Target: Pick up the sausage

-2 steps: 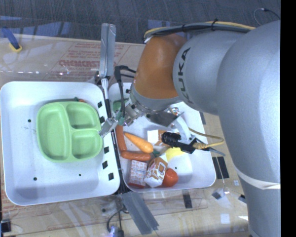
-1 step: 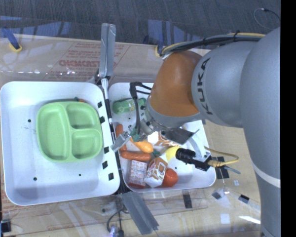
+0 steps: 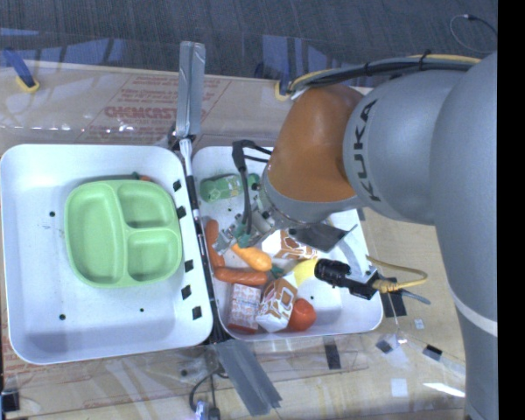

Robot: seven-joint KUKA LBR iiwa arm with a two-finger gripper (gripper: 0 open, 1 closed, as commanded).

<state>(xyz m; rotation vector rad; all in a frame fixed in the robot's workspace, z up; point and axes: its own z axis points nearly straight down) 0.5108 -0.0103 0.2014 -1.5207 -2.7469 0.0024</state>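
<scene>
The robot's tool (image 3: 243, 231) reaches into the right bin (image 3: 359, 322), its tip low among the food items; whether it is spread or pressed together cannot be told. Just below it lies the sausage (image 3: 241, 276), long axis running left to right, tilted slightly, beside an orange carrot (image 3: 252, 256). The left bin (image 3: 26, 234) holds a green divided tray (image 3: 124, 231).
</scene>
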